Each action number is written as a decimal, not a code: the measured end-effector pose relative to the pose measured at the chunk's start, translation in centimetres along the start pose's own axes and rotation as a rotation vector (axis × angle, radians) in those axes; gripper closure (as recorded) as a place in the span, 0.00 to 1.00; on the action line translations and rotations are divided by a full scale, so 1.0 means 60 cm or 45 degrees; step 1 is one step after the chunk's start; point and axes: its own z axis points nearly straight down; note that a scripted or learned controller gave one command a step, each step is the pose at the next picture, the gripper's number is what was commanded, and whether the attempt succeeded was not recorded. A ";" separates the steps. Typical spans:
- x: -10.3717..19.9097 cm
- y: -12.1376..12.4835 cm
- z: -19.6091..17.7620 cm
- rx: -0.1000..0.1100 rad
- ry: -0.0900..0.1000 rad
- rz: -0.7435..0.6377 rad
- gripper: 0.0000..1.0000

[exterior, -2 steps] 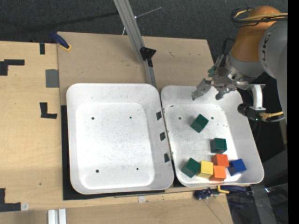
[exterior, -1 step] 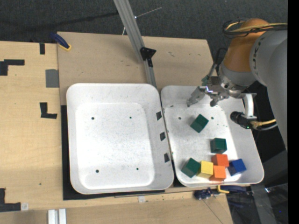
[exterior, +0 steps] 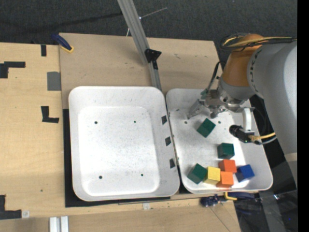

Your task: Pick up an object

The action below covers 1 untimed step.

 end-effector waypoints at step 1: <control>0.001 0.003 -0.023 -0.006 0.000 -0.001 1.00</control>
